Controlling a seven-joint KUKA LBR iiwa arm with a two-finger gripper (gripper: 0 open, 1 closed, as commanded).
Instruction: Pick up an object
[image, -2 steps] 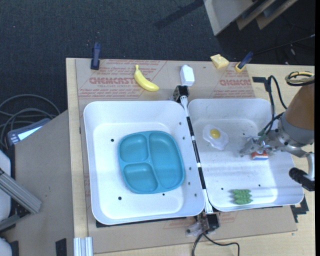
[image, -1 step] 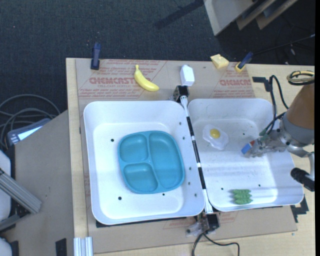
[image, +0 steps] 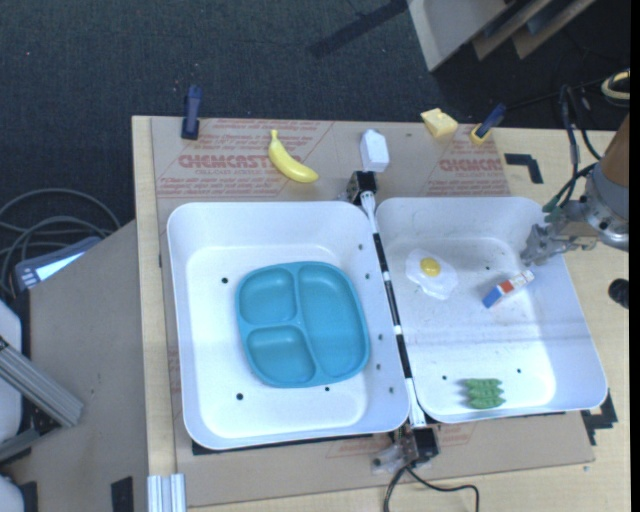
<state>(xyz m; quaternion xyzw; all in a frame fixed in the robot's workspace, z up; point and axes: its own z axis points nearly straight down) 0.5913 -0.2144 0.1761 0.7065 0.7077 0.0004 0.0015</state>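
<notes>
In the right bin (image: 560, 340) lie a white fried egg toy with a yellow yolk (image: 431, 273), a small blue, white and red object (image: 506, 290), and a green bumpy piece (image: 484, 392) near the front wall. My gripper (image: 540, 246) hangs at the bin's far right edge, just up and right of the blue, white and red object. Nothing shows between its fingers. The arm's wrist (image: 612, 205) enters from the right.
The left bin (image: 200, 300) holds a blue divided tray (image: 301, 322). Behind the bins on the board lie a yellow banana (image: 289, 160), a white object (image: 374, 149), a yellow block (image: 438, 122) and blue clips (image: 191, 110). Cables run along the right side.
</notes>
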